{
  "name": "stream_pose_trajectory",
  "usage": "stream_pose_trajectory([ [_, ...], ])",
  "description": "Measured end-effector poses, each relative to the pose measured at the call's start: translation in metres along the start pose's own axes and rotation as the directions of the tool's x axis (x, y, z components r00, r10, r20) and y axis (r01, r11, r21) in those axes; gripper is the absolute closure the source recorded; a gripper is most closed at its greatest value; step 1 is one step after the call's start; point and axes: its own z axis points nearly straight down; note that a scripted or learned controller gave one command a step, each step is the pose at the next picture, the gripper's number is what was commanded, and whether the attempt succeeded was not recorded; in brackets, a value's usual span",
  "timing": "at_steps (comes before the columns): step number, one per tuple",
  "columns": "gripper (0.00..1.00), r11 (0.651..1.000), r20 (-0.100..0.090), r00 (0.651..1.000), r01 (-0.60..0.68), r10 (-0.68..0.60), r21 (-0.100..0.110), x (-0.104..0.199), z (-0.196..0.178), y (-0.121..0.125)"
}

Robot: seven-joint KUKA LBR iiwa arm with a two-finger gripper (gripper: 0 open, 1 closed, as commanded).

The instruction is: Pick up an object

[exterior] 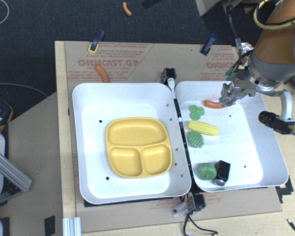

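In the upper part of the right bin (265,173), the gripper (229,96) hangs low over the bin floor, just right of an orange toy sausage (213,103) whose right end lies at its tip. Whether it grips the sausage cannot be told. Below and left lie a green toy broccoli (196,112), a yellow corn cob (203,128) and a green textured piece (195,139). The left bin (86,132) holds a yellow divided plate (137,146).
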Motion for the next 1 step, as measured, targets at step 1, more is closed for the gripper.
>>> stream_pose_trajectory([
  [1,1.0,1.0,-0.001,1.0,0.0,0.0,0.002,0.0397,0.0123,-0.0273],
])
